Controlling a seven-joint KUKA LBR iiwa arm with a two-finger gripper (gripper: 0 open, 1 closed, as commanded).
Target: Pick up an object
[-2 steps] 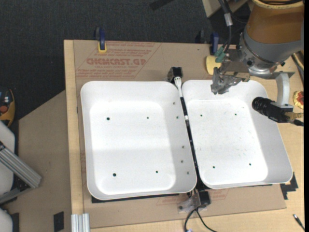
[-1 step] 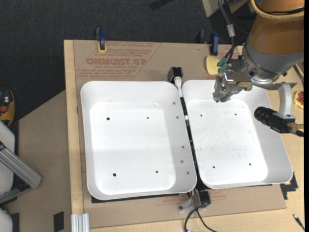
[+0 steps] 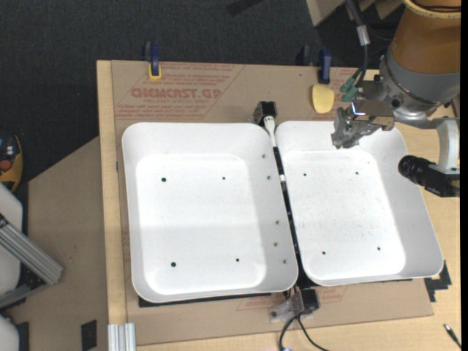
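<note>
A small pale yellow object (image 3: 322, 97) lies on the brown board just behind the far rim of the right bin (image 3: 409, 269), outside it. My gripper (image 3: 348, 136) hangs over the far edge of the right bin, a little to the right of and nearer than the yellow object, apart from it. I see nothing between its metal tips.
The left bin (image 3: 139, 218) sits beside the right one, and a black strip (image 3: 281, 189) with a black clip (image 3: 265, 112) runs between them. Blue and yellow clamps (image 3: 153, 58) hold the board's far edge. Cables (image 3: 296, 316) lie at the front.
</note>
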